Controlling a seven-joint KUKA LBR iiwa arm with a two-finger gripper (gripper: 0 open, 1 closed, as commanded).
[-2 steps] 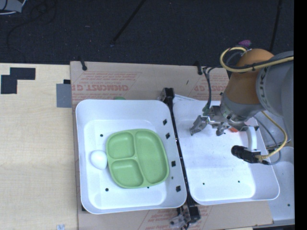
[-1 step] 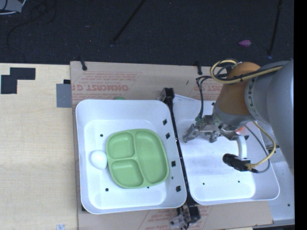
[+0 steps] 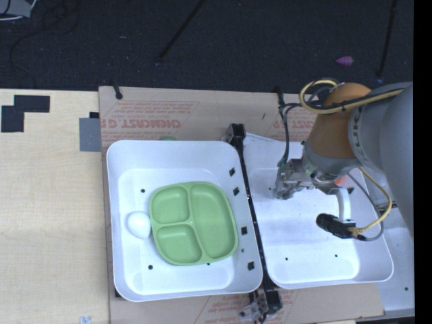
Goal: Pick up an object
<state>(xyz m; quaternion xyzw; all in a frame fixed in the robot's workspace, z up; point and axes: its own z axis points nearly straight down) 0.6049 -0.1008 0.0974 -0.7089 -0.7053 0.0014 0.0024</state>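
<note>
A green three-compartment plate (image 3: 192,221) lies in the left bin (image 3: 128,157). A small white ball-like object (image 3: 138,224) rests against the plate's left edge. My gripper (image 3: 287,183) hangs low over the upper left part of the right bin (image 3: 304,275), close to the divider between the bins. Its tips are a dark metallic cluster seen from above, and I make out no object at them. The orange band (image 3: 334,130) and grey arm body rise behind it to the right.
A black piece (image 3: 335,225) on a yellow cable hangs from the arm over the right bin's middle. Black clips (image 3: 237,135) join the bins along the divider. Cardboard (image 3: 175,113) lies under both bins, with the wooden bench (image 3: 47,214) to the left.
</note>
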